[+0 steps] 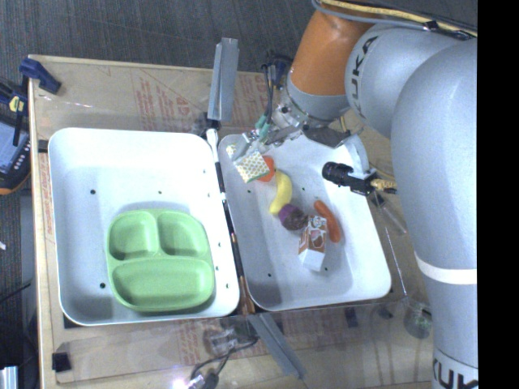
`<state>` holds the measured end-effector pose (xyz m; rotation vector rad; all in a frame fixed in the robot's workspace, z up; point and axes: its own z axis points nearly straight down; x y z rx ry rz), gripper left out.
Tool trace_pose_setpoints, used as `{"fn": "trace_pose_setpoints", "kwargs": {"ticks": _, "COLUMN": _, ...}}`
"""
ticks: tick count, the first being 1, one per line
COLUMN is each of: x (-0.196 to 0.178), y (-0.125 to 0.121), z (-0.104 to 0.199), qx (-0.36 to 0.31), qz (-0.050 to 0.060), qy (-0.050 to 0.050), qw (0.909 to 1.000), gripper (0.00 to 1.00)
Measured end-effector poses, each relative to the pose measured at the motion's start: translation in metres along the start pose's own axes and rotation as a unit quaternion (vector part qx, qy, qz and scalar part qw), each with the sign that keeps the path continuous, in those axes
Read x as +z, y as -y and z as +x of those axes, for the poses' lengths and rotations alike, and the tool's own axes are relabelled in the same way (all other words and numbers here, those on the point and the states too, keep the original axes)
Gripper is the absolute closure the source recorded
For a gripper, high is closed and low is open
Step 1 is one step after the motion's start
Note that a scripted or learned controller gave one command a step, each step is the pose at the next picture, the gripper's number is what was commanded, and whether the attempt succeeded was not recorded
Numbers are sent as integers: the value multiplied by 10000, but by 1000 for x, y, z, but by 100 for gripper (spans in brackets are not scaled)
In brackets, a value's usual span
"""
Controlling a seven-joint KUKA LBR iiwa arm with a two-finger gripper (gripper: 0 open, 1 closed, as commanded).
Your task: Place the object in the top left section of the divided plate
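Divided plate [160, 259], green, lies in the left bin [73, 160], well apart from the gripper [261, 140], down and to the left of it across the wall between the two bins. A small checked packet [252, 166] sits just under the gripper, touching or nearly so; whether it is held, I cannot tell. Banana [281, 193] lies just below, its long axis running away from the gripper.

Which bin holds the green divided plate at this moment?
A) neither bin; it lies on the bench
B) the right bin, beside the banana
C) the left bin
C: the green divided plate rests on the floor of the left bin, while the banana lies in the right bin.
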<state>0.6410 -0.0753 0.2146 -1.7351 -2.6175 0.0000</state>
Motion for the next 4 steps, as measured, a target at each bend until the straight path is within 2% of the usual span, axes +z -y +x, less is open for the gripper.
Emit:
{"fn": "trace_pose_setpoints", "kwargs": {"ticks": 1, "x": -15, "y": 62, "z": 58, "qx": -1098, "qz": 12, "qy": -1, "qw": 9940, "gripper": 100}}
{"fn": "trace_pose_setpoints", "kwargs": {"ticks": 2, "x": 11, "y": 78, "z": 153, "qx": -2233, "qz": 21, "qy": -6, "qw": 9747, "gripper": 100}}
{"fn": "trace_pose_setpoints", "kwargs": {"ticks": 3, "x": 19, "y": 50, "z": 219, "qx": -2391, "qz": 8, "qy": 7, "qw": 9710, "gripper": 100}}
{"fn": "trace_pose_setpoints", "kwargs": {"ticks": 4, "x": 19, "y": 50, "z": 219, "qx": -2385, "qz": 7, "qy": 7, "qw": 9711, "gripper": 0}}
